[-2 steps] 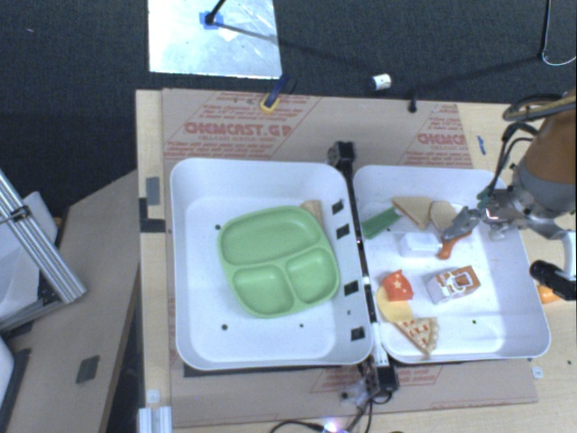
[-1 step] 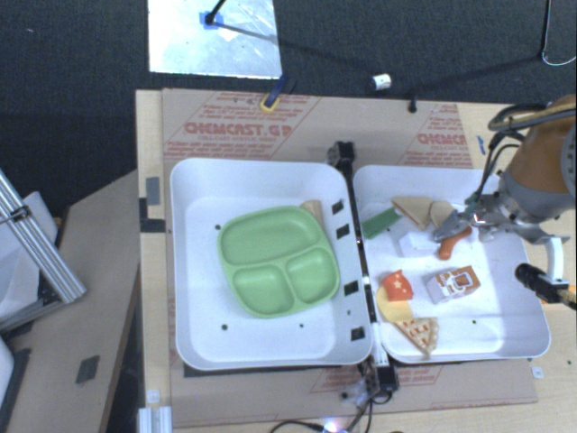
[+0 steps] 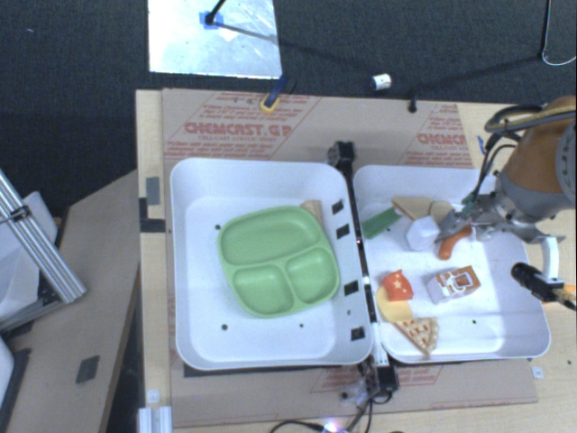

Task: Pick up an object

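Seems to be the closing-in step of the pick, with nothing seen lifted yet. Reaching in over the right edge of the bench and hanging low over the far right part of the shallow white right-hand bin [image 3: 541, 341]: the grey arm's hand [image 3: 471, 216], set right at the upper end of a small orange-red sausage-shaped toy [image 3: 453, 240], perhaps touching it. Cannot tell whether the hand is wide, narrow or closed on anything; too small and blurred at the tip. Judged as the likely target: that orange-red piece, lying tilted on the bin floor, just beside a white rounded lump [image 3: 420, 234] on its left and near a small red-and-white carton [image 3: 453, 283] toward the bin's near edge. Further left in the same bin: a flat green block [image 3: 379, 222] and a tan bread-like slice [image 3: 412, 207] by the far left corner, then a red pepper-like piece [image 3: 397, 285], a yellow disc [image 3: 388, 307] and a brown waffle wedge [image 3: 417, 334] along the near left side. Across the divider, in the white left-hand bin [image 3: 194, 332]: a pale green three-compartment plastic plate [image 3: 275, 260]. Next, probably: settle squarely over the sausage's middle, avoid nudging the white lump, close firmly, then lift straight up and check that the piece comes along.
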Controlling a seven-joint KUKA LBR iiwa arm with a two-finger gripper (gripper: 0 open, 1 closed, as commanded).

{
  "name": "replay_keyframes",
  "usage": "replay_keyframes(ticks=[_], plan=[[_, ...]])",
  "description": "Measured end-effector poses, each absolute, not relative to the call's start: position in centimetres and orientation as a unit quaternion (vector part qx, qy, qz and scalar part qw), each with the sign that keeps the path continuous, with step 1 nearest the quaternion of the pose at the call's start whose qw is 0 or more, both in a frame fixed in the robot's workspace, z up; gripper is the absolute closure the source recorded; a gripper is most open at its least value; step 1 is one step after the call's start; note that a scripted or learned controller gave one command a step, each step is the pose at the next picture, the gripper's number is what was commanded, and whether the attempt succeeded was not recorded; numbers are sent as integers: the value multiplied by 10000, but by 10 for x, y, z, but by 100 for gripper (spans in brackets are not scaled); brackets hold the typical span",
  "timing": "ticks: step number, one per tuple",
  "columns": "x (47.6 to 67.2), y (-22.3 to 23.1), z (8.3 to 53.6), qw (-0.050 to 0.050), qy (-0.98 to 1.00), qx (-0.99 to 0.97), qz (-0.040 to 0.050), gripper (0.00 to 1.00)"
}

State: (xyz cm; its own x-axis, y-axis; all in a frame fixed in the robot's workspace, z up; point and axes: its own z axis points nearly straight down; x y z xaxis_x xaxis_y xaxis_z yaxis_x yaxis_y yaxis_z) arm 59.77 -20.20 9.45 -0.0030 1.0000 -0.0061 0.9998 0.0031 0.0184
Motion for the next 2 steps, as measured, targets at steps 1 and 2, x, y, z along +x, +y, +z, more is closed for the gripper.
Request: replay_keyframes(ticks=[1,2], plan=[[593,-200,97,33,7089,7053,14,100],[600,-205,159,36,7088,7054,17,100]])
